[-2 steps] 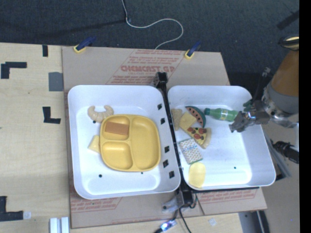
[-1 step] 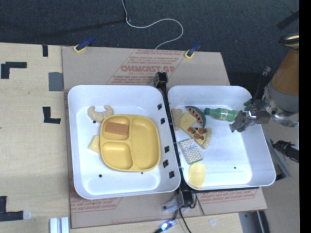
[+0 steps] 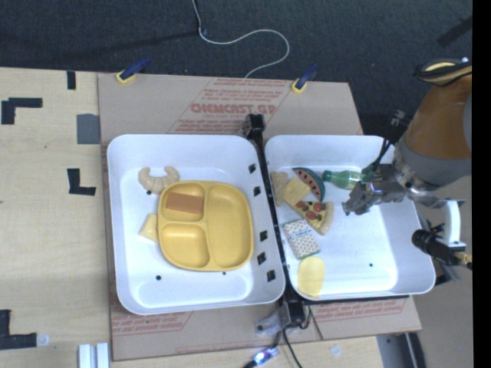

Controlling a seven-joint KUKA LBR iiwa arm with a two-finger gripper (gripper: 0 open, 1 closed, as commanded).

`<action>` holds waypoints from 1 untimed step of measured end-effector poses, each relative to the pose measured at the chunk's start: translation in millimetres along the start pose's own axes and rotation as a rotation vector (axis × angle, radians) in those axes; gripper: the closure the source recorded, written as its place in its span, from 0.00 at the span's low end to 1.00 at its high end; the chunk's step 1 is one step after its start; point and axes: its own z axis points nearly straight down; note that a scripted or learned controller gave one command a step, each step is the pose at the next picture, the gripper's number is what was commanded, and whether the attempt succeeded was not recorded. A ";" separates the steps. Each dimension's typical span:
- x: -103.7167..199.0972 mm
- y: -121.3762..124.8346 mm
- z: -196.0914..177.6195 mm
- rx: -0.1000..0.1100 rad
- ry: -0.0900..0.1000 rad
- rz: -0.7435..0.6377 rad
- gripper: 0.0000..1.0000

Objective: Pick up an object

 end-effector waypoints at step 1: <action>51.0 -8.0 -11.1 -0.001 0.001 -0.002 1.00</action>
